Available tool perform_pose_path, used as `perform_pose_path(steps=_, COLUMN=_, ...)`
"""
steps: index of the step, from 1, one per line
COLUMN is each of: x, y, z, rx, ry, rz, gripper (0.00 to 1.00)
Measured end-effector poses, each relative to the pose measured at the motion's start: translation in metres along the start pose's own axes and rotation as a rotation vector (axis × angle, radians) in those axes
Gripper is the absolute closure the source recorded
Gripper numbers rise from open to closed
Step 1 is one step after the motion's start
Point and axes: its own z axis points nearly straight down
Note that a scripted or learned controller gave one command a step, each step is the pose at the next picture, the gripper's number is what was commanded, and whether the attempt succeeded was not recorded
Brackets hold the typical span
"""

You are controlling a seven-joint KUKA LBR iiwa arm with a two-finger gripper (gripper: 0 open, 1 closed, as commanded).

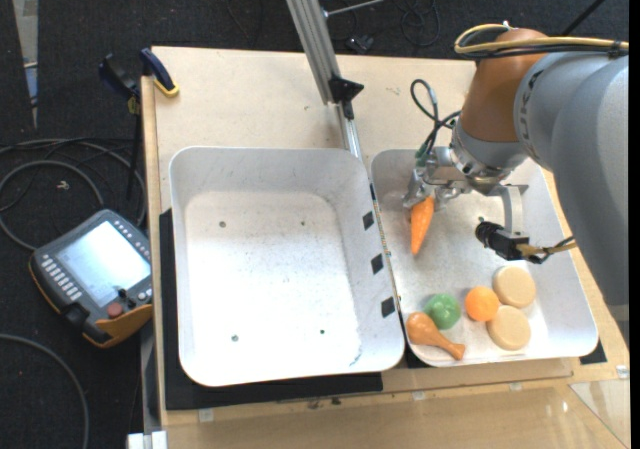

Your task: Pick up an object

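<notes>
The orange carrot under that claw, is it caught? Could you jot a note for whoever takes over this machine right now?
Claw: shut on the carrot, gripping its top end; the tip hangs down over the right bin.
Other things, all at the near end of the right bin: green ball, orange ball, two pale round pieces, and a tan drumstick-shaped toy.
Done: carrot appears gripped.
Left: raise it clear of the bin; how far it is off the floor is hard to tell.
</notes>
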Motion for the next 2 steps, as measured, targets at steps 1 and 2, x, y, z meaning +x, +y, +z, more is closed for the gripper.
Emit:
perform_pose_path(steps=1, x=-0.005, y=0.007, z=-0.046, rx=-0.005, ry=-0.001, rz=0.000, gripper=1.00)
perform_pose_path(steps=2, x=-0.005, y=0.008, z=-0.100, rx=-0.006, ry=-0.001, rz=-0.003, gripper=1.00)
